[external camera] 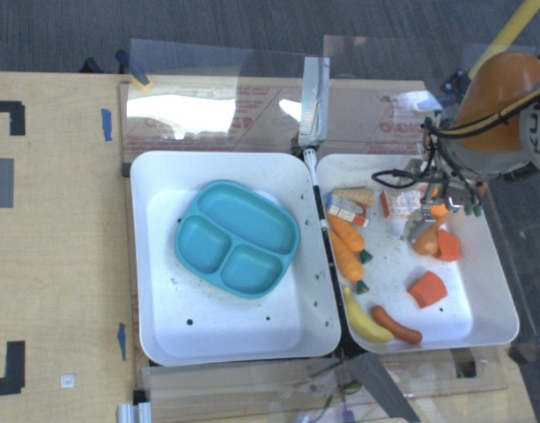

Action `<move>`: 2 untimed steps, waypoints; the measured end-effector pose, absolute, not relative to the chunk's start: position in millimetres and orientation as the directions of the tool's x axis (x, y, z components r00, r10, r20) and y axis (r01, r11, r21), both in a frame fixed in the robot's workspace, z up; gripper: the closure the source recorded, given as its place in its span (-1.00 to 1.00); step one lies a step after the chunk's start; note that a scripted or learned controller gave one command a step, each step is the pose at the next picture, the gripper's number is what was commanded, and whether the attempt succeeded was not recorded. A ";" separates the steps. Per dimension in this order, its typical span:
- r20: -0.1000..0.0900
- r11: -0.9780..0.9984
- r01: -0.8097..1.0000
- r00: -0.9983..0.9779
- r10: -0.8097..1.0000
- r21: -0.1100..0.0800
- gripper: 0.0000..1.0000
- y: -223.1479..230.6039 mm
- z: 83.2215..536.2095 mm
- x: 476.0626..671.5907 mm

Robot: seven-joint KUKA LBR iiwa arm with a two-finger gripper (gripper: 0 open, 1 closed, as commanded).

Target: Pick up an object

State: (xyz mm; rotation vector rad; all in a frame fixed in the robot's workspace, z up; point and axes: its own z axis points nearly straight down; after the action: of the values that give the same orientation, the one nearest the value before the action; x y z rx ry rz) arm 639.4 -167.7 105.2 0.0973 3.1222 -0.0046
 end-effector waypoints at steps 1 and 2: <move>-0.043 0.986 0.169 -0.985 0.168 -0.003 -1.00 -146.5 102.3 611.8; -0.040 0.979 0.202 -0.979 0.202 -0.003 -1.00 -205.0 101.2 557.2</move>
State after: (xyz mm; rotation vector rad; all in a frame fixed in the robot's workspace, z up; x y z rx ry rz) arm 557.2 -205.0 101.2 0.3148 3.0863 -0.0106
